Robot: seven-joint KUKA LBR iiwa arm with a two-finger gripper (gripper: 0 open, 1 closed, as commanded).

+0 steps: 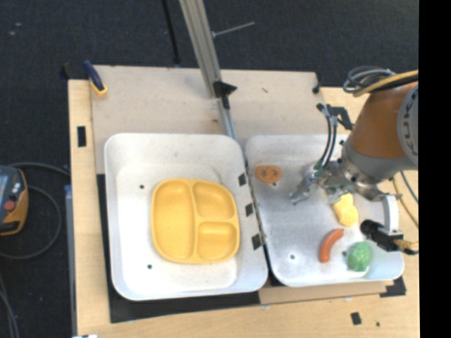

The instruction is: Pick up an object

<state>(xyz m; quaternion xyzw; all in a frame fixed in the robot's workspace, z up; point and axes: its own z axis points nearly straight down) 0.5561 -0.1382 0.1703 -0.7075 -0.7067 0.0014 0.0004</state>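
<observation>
Dark carpet surrounds your wooden bench, which carries two shallow white bins side by side. Your left bin holds a yellow divided plate, three compartments, lying flat near the middle and apart from all walls. It is well away from the arm, so I judge it is not the present target.

Your right bin holds the small items, spread apart, presumably so each can be taken singly. A brown pretzel-shaped piece lies near the bin's left wall, toward the far side. A yellow lumpy piece lies right of centre. An orange-red sausage-shaped piece lies nearer the front edge, tilted, and a green round piece sits just beside it to the right, close to the front right corner.

Your arm enters from the right and leans over the right bin. The pincer is low over the bin floor, between the pretzel-shaped piece and the yellow piece, touching neither as far as the view allows. I see nothing between its fingers; whether they are spread or closed I cannot tell, as they are small and blurred against the white floor.

Judgement: no object is secured, and the pick is not yet done. The nearest candidates are the yellow piece and the pretzel-shaped piece. The bare floor beneath the pincer suggests a risk of closing on nothing.
</observation>
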